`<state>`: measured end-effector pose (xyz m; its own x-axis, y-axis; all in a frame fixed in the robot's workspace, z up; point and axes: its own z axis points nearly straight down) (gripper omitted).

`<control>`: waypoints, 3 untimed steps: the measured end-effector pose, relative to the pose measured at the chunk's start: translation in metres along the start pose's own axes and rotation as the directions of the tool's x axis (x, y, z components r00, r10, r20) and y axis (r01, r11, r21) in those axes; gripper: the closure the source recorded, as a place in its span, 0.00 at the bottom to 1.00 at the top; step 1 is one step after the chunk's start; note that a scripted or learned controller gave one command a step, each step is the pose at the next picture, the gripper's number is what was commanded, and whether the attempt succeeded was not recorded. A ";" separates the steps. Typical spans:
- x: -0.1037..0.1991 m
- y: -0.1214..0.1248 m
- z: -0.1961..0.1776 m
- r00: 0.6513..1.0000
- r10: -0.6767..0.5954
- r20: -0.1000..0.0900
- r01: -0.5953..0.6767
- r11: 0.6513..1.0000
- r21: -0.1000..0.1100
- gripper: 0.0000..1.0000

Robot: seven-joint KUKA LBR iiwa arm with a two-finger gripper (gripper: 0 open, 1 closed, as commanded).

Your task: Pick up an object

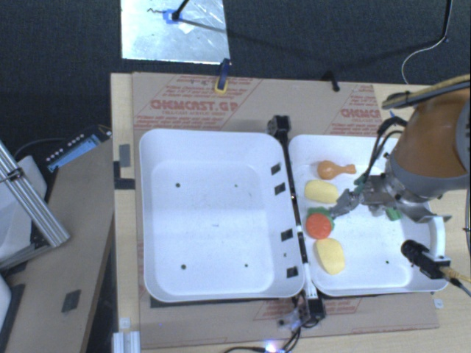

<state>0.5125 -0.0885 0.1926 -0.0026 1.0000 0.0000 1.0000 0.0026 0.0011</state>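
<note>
Right bin [368,282] holds four toy foods along its left side: orange pear-shaped piece [335,170], pale yellow lump [321,191], red tomato with green leaf [319,226], yellow lemon-like piece [331,256]. Left bin [213,212] beside it.

Claw [340,208] low over right bin, tips just beside tomato, between it and yellow lump. Cannot tell how far open; nothing visibly held.

Likely target: tomato. Judged light, hard plastic, smooth, round, so slippery, apt to squirt out. Not fragile. Best grip: across widest middle, centred.
</note>
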 end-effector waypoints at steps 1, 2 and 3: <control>-0.013 -0.027 0.112 1.000 0.005 -0.002 -0.005 1.000 0.003 0.00; -0.013 -0.025 0.098 1.000 0.002 0.000 -0.002 1.000 -0.002 1.00; 0.052 0.038 0.002 1.000 -0.010 -0.002 0.010 1.000 -0.014 1.00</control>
<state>0.5507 -0.0367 0.1904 -0.0131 0.9999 0.0016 0.9998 0.0131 0.0152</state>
